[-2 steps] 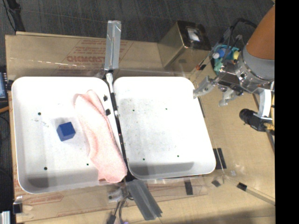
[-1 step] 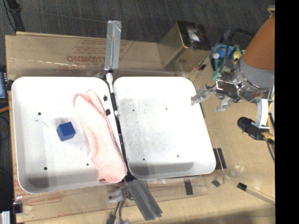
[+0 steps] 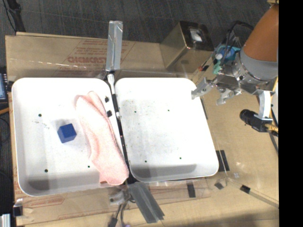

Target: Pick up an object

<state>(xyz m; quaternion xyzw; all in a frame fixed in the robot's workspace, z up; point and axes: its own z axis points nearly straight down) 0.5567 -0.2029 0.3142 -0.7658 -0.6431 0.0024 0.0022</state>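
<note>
Cardboard-topped table (image 3: 47,56), two white bins, nothing lifted yet.

In the left bin (image 3: 28,126) sits a small blue cube (image 3: 66,132), square-sided with no long axis, just beside a rumpled pink cloth (image 3: 102,141) draped against the divider. The right bin (image 3: 161,126) lies between them and the gripper (image 3: 214,92), which hovers off its far right corner, fingers spread, gripping nothing: the cube lies well left.

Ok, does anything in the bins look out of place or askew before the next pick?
The rumpled pink cloth in the left white bin lies against the divider, its lower corner riding up over the rim. The small blue cube sits flat beside it.
</note>
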